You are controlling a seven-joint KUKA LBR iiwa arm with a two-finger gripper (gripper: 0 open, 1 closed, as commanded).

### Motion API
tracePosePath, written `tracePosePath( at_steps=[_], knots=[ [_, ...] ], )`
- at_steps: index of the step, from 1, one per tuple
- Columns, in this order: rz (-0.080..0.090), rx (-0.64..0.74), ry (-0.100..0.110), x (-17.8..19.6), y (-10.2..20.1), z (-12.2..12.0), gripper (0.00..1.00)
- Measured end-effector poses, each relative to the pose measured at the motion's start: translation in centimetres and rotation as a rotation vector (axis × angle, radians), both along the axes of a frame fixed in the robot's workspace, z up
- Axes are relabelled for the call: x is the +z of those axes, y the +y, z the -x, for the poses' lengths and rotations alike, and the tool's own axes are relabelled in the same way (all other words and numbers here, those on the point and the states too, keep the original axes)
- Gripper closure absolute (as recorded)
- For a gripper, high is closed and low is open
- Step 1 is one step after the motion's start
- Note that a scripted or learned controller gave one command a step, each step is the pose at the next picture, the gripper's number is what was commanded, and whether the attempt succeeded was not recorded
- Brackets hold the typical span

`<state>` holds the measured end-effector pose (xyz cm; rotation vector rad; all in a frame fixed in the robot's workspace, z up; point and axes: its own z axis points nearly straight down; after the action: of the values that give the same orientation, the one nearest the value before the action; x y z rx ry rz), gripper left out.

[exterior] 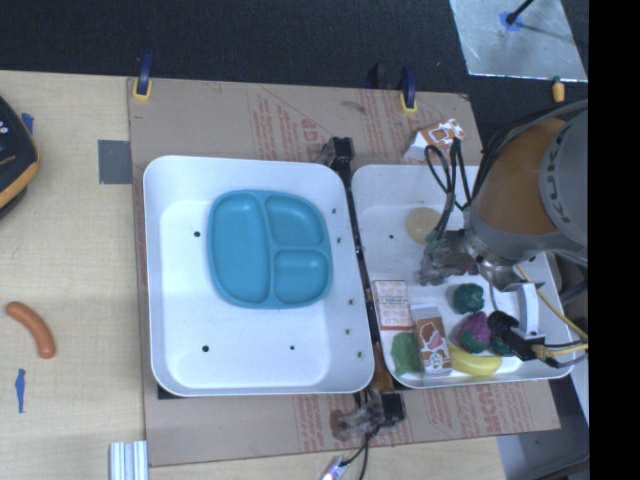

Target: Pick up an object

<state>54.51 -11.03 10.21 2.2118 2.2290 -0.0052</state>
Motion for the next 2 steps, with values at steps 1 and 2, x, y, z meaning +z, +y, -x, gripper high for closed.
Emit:
tracePosePath(
  at_steps=[1, 2],
  knots=[
    [0.001, 0.000, 0.000, 0.0, 0.0, 0.0, 0.00],
    [-0.002, -0.006, -0.002, 11.5, -4.8, -3.0, 0.00]
  ],
)
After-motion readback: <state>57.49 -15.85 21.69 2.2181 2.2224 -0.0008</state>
